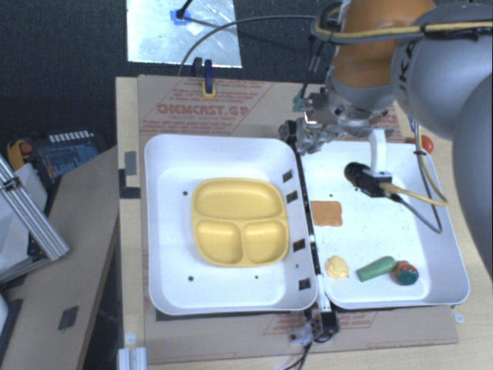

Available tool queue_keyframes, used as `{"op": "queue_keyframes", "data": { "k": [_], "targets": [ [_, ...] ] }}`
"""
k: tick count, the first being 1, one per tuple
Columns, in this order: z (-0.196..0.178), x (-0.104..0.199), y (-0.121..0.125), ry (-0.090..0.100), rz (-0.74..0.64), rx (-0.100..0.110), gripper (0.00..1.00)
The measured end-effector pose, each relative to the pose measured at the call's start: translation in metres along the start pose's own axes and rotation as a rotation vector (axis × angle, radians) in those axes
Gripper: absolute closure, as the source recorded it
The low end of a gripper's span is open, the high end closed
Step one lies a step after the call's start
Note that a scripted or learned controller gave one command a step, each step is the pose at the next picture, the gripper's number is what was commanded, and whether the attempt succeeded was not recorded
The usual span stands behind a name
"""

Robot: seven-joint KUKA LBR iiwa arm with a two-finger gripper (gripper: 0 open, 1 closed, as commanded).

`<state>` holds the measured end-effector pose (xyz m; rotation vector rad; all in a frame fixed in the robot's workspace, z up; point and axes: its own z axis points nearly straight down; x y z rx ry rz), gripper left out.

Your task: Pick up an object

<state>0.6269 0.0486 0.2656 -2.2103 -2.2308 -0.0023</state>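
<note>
The claw (308, 133) is seen at the far edge of the right bin (443, 272), beside the divider; whether it is wide or narrow cannot be told. No object is held. A green piece (375, 268) is judged a fair target: it lies near the bin's front edge, between a pale yellow piece (336, 267) and a red piece (406, 273). Its long axis runs slantwise, rising toward the red piece, so the claw should be closed across that axis, clear of both neighbours. An orange slab (326, 213) lies nearer the bin's middle.
</note>
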Motion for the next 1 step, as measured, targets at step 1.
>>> {"op": "queue_keyframes", "data": {
  "k": [1],
  "targets": [
    [0.0086,0.0553,-0.0147,0.001,-0.001,0.001,1.00]
  ]
}}
